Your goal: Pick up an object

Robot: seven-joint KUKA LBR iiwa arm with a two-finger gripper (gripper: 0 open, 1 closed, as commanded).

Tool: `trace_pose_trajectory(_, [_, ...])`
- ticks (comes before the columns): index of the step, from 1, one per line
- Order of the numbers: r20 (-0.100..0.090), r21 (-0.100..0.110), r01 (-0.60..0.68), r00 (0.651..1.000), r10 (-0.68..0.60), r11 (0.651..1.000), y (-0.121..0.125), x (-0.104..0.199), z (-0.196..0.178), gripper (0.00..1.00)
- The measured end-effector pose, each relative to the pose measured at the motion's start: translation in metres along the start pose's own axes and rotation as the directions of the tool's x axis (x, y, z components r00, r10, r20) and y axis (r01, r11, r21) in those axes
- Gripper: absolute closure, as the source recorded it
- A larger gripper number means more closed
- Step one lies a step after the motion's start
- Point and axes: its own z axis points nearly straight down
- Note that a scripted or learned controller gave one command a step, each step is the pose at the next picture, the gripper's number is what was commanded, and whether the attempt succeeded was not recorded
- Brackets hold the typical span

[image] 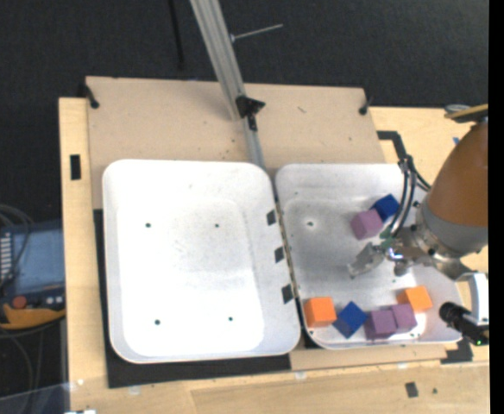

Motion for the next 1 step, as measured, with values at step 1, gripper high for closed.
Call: trace_pose_trajectory(1, [0.000, 0.000, -0.001, 1.000, 0.001, 1.000, 0.0079, 0.0021, 0.0576, 0.00])
